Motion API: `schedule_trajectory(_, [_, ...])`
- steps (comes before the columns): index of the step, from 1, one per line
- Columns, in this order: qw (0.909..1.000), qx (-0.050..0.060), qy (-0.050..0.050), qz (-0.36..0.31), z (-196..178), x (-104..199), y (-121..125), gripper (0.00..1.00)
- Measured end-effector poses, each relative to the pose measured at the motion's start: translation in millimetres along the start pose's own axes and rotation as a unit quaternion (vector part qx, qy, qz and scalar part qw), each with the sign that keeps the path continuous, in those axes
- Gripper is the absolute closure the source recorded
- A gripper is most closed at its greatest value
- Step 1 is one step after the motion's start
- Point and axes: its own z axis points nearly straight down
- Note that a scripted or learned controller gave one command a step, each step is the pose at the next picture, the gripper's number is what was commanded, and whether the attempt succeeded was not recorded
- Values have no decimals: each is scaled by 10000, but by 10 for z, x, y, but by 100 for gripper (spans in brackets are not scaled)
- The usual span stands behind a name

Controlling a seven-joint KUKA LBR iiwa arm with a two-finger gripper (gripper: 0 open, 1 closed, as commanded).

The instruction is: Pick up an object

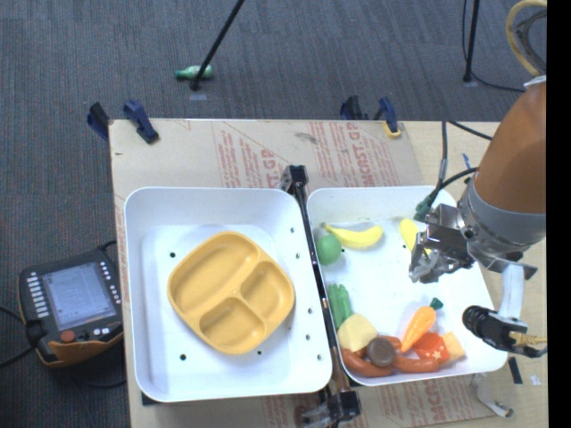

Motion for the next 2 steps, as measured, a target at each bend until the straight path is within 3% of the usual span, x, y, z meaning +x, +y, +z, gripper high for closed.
schedule_trajectory(1, [10000, 47, -19, -24, -66, 7, 4, 100])
schedule_trajectory(2, [9931, -7, -4, -1176, -1138, -121, 40, 100])
